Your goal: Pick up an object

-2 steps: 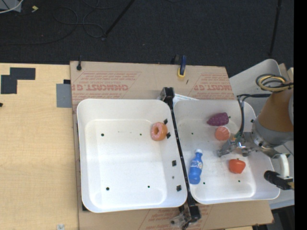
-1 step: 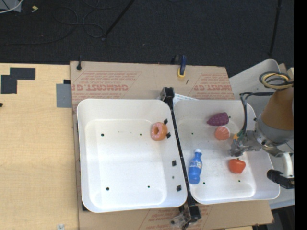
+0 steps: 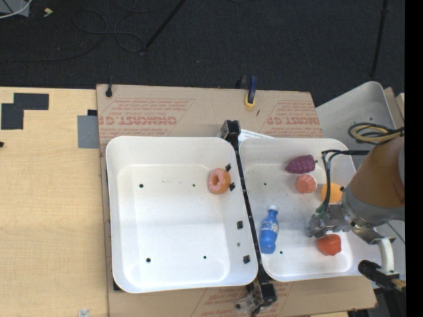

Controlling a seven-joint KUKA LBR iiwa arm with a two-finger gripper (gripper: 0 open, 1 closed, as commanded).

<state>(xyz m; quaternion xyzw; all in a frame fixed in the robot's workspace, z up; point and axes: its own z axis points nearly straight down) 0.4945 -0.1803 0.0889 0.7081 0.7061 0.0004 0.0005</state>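
Observation:
The right bin [image 3: 291, 269] holds a blue bottle [image 3: 268, 230] lying near its left wall, a purple grape bunch [image 3: 301, 164], a pinkish-orange ball [image 3: 305, 184], an orange fruit [image 3: 332, 192] and a red fruit [image 3: 329, 244]. A pink donut [image 3: 219, 181] lies at the right side of the left bin [image 3: 132, 269]. My gripper [image 3: 322, 226] hangs low in the right bin, just above the red fruit and below the orange one. Nothing visibly sits between its fingers.
The arm's orange band [image 3: 380, 174] and grey body cover the right bin's right edge. A black divider [image 3: 241, 203] runs between the two bins. Cables [image 3: 363, 132] loop at the right, and a blue-yellow clamp [image 3: 250, 91] sits on the cardboard behind.

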